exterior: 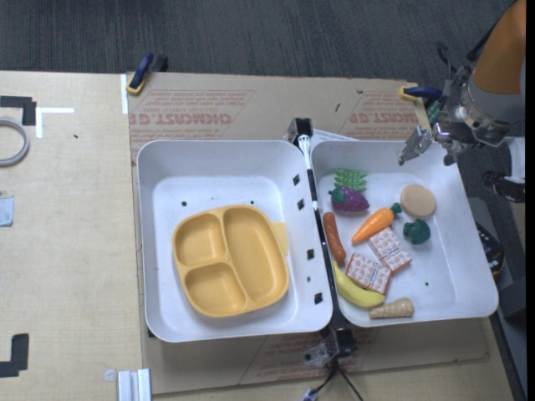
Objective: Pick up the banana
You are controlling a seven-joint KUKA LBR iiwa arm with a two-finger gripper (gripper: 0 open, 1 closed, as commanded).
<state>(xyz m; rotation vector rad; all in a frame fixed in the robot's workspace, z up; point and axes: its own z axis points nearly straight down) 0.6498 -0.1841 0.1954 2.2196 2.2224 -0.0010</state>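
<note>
Banana [354,289] beside sausage [334,237], under crackers [369,272]; tool [434,144] state unclear.

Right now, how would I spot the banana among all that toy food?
Look in the right-hand white bin, along its near left side by the divider. The banana lies there, just beyond the ice-cream cone and below the sausage. It is the only plain yellow, curved piece.

Yellow banana [354,290], lying flat, right bin's near-left corner, partly under packets
</note>
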